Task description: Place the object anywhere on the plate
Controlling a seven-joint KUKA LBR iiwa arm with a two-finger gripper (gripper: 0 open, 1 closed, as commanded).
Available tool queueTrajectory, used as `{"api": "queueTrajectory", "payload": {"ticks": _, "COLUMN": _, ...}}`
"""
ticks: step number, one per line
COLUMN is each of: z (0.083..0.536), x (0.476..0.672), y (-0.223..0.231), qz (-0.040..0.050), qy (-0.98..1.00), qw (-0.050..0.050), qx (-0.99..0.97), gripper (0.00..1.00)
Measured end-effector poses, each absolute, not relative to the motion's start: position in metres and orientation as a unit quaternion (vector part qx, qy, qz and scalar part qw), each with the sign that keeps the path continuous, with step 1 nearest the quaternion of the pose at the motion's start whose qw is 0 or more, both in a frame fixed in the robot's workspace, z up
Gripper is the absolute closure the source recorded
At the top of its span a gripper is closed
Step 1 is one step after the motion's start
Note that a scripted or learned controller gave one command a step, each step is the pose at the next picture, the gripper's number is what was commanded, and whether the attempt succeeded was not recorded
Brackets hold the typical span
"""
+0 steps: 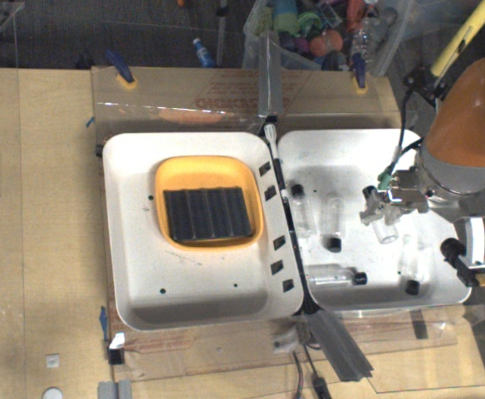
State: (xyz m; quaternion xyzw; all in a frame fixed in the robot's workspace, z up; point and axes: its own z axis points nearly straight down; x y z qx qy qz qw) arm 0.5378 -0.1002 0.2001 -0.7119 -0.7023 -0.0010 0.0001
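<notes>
The gripper (382,214) hangs over the right part of the right bin (342,144); whether its fingers are apart or together cannot be told. Clear vials with black caps lie scattered on that bin's floor, one (335,278) near its front edge. In the left bin (126,223) sits a yellow plate (168,173) carrying a black ribbed block (207,213)

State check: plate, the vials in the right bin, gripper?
yellow plate: flat in left bin, dark ribbed block on it
capped vial: lying on its side, right bin front
other clear vials: loose in right bin
gripper: over right bin, grip unclear
</notes>
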Motion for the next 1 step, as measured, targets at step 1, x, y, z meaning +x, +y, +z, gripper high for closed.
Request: {"api": "queueTrajectory", "payload": {"ticks": 1, "z": 0.1841, "x": 0.5877, "y": -0.0790, "qz": -0.0002, "qy": -0.718, "qw": 0.000, "qx": -0.696, "gripper": 1.00}}
